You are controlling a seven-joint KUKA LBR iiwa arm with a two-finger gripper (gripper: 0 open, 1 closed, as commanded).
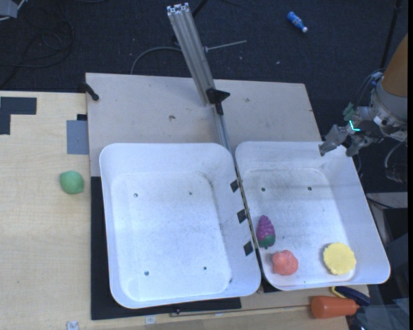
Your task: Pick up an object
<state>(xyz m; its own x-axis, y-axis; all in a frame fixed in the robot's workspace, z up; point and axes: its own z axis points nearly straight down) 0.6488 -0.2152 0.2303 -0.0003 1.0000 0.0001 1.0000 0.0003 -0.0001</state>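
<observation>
1. A green ball (71,182) lies on the wooden bench (27,239) at the far left, just outside the left edge of the left bin (117,184).
2. The left bin is white and shallow, and it touches the right bin (358,205) along a seam with three small black clips (they sit along the middle of the seam).
3. In the right bin, a purple and green object (265,230) sits near the left wall, toward the near edge.
4. A red round object (285,262) lies just beside it, close to the near left corner.
5. A yellow round object (339,258) rests near the near right corner, apart from the red one.
6. An orange object (334,306) lies on the bench just outside the near edge of the right bin.
7. The gripper (336,144) hangs over the far right corner of the right bin, well apart from all three objects; its jaws stand apart with nothing between them.
</observation>
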